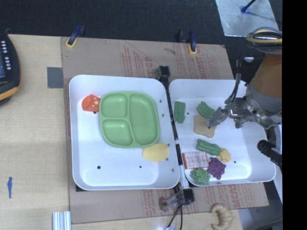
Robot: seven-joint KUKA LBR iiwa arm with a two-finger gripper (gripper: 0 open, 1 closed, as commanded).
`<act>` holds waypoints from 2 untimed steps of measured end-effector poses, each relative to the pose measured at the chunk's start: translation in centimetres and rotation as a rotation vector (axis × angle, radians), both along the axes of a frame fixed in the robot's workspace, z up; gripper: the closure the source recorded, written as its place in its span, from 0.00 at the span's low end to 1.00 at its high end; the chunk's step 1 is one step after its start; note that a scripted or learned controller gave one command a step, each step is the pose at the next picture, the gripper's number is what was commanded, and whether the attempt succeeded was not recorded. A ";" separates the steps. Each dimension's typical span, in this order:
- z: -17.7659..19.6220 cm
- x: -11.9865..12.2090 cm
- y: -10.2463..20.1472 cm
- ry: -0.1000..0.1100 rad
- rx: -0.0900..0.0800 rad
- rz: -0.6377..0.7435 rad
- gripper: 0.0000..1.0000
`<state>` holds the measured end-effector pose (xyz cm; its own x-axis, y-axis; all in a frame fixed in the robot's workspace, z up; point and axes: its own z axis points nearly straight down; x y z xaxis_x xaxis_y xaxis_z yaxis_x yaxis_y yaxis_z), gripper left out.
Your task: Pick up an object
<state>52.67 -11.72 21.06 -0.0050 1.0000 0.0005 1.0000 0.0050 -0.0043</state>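
The tan biscuit-shaped piece (202, 125) lies flat in the right bin (242, 169), a little toward nine o'clock of the bin's middle, with a green leafy piece (206, 109) touching it at twelve o'clock. The tool (214, 120) sits low over the tan piece's three o'clock edge, its dark tip at or just above that edge; whether it is released or clenched I cannot tell, and nothing can be seen gripped in it.

This looks like the approach or closing step of the pick, with no lift yet. Next, the tool would need to settle squarely on one item and avoid the leafy neighbour.

Further out, at six o'clock, lie a green pod (208, 146), a yellow bit (224, 155), a red-and-white packet (195, 160) and purple grapes (216, 167). The left bin (86, 171) carries a green divided plate (129, 119).
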 end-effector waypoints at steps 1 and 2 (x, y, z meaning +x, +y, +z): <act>-9.1 2.9 1.7 0.002 0.000 0.003 0.00; -11.9 8.1 0.3 -0.006 -0.002 0.003 0.00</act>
<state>60.74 -11.41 9.11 -0.0076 1.0000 -0.0016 1.0000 0.0076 0.0016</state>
